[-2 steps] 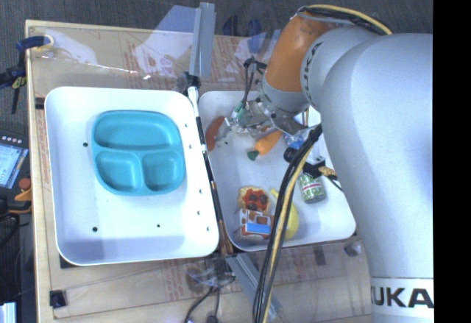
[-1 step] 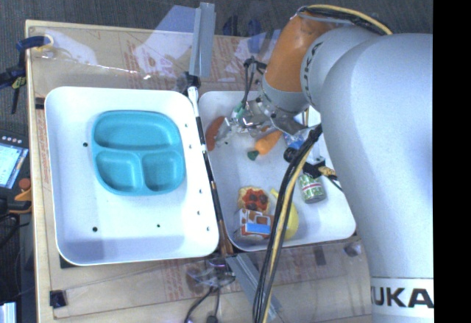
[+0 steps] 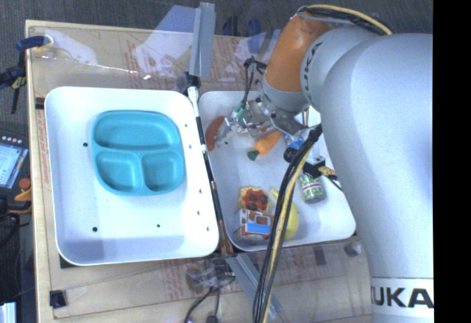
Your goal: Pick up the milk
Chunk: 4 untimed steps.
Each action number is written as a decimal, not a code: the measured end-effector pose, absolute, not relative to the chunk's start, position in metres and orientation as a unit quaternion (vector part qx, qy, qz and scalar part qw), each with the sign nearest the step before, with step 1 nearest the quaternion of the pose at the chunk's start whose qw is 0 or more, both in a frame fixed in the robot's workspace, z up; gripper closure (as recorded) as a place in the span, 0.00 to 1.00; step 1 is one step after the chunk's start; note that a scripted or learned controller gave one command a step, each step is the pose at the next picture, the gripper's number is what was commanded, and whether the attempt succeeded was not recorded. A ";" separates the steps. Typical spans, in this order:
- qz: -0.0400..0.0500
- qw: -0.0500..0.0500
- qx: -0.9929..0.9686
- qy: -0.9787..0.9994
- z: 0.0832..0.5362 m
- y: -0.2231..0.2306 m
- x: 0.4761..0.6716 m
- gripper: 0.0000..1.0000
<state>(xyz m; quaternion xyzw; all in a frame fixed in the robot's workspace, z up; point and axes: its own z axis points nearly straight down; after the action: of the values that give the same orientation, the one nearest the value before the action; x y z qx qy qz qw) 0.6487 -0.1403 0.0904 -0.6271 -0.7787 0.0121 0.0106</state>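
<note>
While my arm hangs over the right white plastic bin (image 3: 335,229), the pincer (image 3: 246,119) sits low by the orange carrot (image 3: 266,143); its grip I can't tell. Colourful printed milk carton (image 3: 254,213) waits nearer, untouched.

We see a bulky arm (image 3: 375,160) with smooth, rounded light-grey casing, and black letters "UKA" printed low on its shell. An orange band (image 3: 291,57) wraps the segment above the wrist, with a yellow cable looping over it. More black and yellow cables (image 3: 278,233) trail down beside the casing.
</note>
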 end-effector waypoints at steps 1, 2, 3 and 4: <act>0.012 0.011 -0.627 -0.779 0.090 -0.140 0.649 0.00; 0.002 0.003 -0.800 -0.599 0.090 -0.127 0.610 0.00; 0.001 0.000 -0.842 -0.539 0.312 -0.192 0.657 0.00; 0.002 0.003 -0.791 -0.612 0.172 -0.179 0.623 0.00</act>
<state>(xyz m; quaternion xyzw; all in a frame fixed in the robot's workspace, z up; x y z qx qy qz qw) 0.6233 -0.1788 0.1724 -0.7907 -0.6122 0.0022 0.0031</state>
